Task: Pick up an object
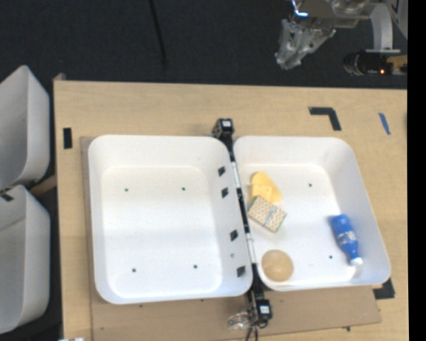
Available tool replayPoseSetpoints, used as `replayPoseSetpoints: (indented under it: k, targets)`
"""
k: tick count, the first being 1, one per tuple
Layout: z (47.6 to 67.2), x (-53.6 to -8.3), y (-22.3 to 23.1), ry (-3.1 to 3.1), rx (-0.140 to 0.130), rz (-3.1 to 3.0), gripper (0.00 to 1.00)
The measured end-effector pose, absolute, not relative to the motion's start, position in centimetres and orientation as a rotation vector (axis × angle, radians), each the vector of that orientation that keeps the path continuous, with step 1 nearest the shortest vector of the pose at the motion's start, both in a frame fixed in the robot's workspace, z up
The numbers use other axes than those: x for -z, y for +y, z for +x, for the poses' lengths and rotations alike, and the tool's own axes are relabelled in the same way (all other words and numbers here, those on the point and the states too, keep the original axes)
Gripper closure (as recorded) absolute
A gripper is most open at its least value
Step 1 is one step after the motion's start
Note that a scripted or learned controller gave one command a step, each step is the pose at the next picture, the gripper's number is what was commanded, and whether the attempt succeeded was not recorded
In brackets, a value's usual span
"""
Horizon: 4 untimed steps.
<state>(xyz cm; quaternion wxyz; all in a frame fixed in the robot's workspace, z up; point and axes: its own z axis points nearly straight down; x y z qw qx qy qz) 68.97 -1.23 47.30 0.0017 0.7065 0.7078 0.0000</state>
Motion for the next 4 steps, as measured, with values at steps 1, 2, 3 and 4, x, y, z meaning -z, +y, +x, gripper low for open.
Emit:
replayPoseSetpoints:
  k: [1,2,3,4]
  targets:
    - [69.0,-47.2,0.6,2.223,0.002,2.218,1.00]
    - [68.9,-39.0,6.8,2.230,0.007,2.218,1.00]
    - [67.2,-52.9,4.0,2.211,-0.020,2.212,1.00]
    - [65.4,-39.6,9.6,2.234,0.015,2.220,1.00]
